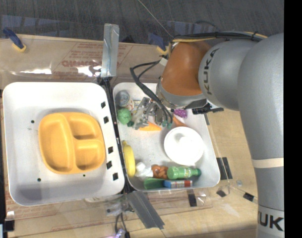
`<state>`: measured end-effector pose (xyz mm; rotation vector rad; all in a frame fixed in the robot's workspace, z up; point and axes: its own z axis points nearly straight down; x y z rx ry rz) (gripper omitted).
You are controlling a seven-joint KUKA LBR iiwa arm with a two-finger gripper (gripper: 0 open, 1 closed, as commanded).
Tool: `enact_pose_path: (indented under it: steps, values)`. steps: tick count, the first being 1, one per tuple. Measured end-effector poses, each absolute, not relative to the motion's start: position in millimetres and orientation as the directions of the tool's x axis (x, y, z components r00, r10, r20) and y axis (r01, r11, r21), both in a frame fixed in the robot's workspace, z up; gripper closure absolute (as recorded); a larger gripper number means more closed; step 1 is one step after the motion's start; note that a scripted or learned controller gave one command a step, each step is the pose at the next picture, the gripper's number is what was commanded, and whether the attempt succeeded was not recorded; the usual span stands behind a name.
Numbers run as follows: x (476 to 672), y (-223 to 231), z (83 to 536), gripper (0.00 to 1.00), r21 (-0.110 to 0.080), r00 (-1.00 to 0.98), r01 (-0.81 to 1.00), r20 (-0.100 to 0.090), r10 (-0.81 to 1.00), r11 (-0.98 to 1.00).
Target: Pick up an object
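My gripper [148, 114] hangs low in the right bin [210, 148], beside a green ball [124, 116]; I cannot tell its grip. A yellow tray [71, 142] sits in the left bin [17, 133].

Probably lab: taped bench [230, 133], bins [12, 133].

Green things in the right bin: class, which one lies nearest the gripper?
The small round green ball by the bin's left wall, beside the gripper. The green bottle lies farther off, near the bin's front edge.
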<state>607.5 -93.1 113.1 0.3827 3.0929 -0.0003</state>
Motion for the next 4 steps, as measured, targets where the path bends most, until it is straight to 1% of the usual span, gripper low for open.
enact_pose_path:
  steps: [1,2,3,4]
  values:
    - [649.3,-69.1,227.7,1.0,0.002,-0.956,0.293,-0.012,0.293,0.956]
    - [643.7,-62.1,274.2,1.0,0.001,-0.918,0.396,-0.006,0.396,0.918]
    - [637.5,-93.3,163.5,1.0,-0.002,-0.961,0.275,0.008,0.275,0.961]
    - [576.0,-113.3,139.0,1.0,-0.001,-0.963,0.27,0.001,0.27,0.963]
